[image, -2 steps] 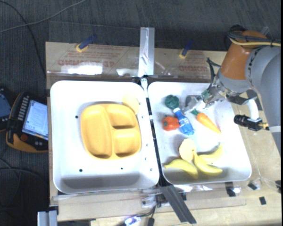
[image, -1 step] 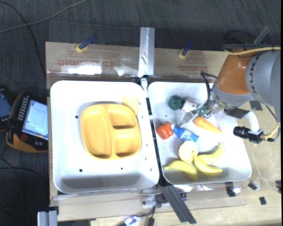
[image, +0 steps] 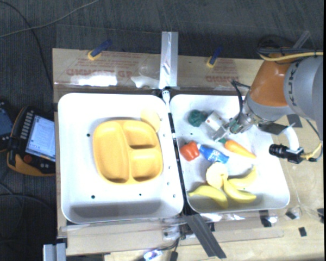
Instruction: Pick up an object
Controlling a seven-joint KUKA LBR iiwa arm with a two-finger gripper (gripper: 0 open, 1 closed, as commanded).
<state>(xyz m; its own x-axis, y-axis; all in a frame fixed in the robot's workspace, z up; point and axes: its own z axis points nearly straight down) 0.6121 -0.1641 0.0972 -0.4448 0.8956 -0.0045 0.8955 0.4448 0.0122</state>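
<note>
While smooth curved bananas are lying nearby, the metallic gripper is hanging beside a tapered carrot. Whether its jaws are apart, I cannot tell.

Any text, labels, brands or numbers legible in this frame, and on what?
Nothing reads clearly.
Red print on the board behind the bins: too blurred to read.
Pendant screen at left: content too small to read.
Blue item in the right bin: no readable label.
</note>
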